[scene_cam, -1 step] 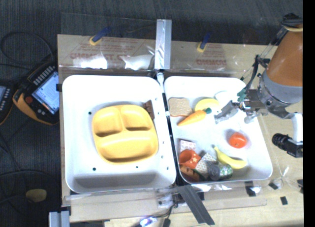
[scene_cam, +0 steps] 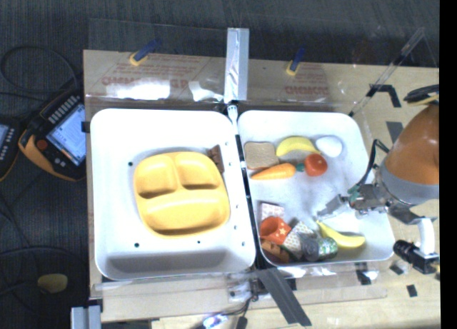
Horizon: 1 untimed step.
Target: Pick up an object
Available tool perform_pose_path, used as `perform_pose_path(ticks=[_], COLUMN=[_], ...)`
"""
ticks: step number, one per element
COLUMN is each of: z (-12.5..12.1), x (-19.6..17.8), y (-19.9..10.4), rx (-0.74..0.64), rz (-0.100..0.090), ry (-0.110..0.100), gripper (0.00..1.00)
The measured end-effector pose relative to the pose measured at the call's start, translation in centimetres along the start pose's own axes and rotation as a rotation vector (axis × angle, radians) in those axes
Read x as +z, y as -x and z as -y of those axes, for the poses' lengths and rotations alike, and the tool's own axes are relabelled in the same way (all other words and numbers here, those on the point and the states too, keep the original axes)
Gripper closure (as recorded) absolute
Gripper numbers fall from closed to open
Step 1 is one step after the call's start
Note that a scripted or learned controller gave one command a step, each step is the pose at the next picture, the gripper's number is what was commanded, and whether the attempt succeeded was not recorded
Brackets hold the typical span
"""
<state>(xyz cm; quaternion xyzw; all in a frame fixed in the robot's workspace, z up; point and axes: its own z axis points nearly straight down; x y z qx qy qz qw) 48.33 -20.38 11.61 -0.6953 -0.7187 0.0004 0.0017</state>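
My gripper hangs low over the right bin, in its right half, with the grey and orange arm behind it. Just below the gripper a yellow banana lies by the bin's front wall. Farther back in the bin are a second banana, a white egg, a red tomato, an orange carrot and a slice of bread. An orange-red toy and a small mixed heap fill the front left corner. I see nothing held by the gripper.
The left bin holds a yellow divided tray. A handheld controller and cables lie on the floor to the left. A metal post stands behind the wall between the bins.
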Motion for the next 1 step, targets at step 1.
perform_pose_path(ticks=[1], z=[-8.72], x=[2.36], y=[0.78], rx=[0.057], rz=[-0.013], ry=[0.016], gripper=[0.00])
